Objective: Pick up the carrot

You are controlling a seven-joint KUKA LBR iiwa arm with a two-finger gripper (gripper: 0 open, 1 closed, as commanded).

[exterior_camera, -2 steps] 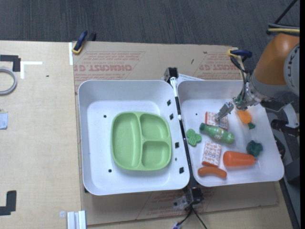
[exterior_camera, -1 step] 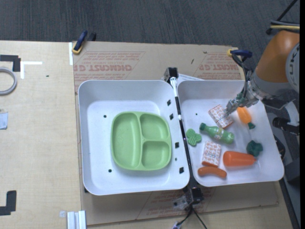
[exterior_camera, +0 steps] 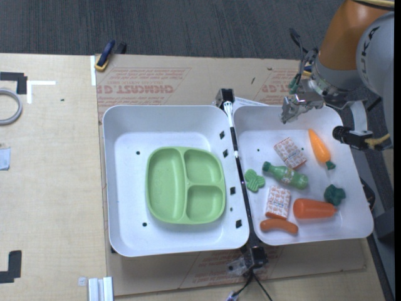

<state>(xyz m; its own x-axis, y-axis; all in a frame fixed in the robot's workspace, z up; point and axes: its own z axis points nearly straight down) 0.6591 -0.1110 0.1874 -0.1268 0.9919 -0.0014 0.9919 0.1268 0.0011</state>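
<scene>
Jaws [exterior_camera: 292, 110] hang over the right bin's [exterior_camera: 263, 121] far edge — spread unclear — carrot [exterior_camera: 319, 146] untouched.

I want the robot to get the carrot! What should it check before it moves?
1. Carrot in plain sight in the right bin: ok.
2. Nothing lying on the carrot: ok.
3. Space beside it: ok, the cracker box lies apart.
4. Gripper above the carrot: not ok, it hangs over the bin's far rim.
5. Gripper carrying nothing: cannot tell.

Carrot [exterior_camera: 319, 147] lies clear above, with cracker box [exterior_camera: 291, 152] just beside.
</scene>
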